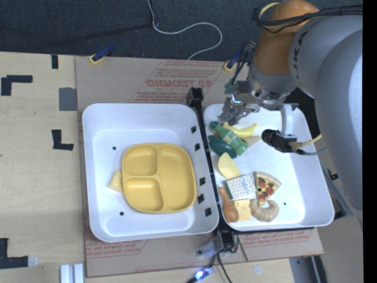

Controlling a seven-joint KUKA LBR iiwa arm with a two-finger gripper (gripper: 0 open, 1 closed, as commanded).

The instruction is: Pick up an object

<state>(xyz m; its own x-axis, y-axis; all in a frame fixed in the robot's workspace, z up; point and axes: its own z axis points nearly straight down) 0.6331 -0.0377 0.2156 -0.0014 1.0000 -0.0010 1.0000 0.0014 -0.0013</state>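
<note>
My gripper (234, 114) is low over the back left corner of the right bin (306, 175). It sits just above a pile of toy food: a yellow banana (245, 130) and dark green pieces (228, 144). Nothing can be seen lifted off the bin floor. Nearer the front lie a pale yellow slice (228, 166), a grey checked piece (240, 186), a pizza slice (267, 186), a tan ring (264, 211) and an orange sausage shape (228, 206).
The left bin (100, 128) holds a yellow divided plate (159, 177) with a yellow wedge (114, 181) at its left side. A black divider (206, 158) runs between the bins. The arm's grey body and a black cable plug (278, 139) hang over the right bin's back.
</note>
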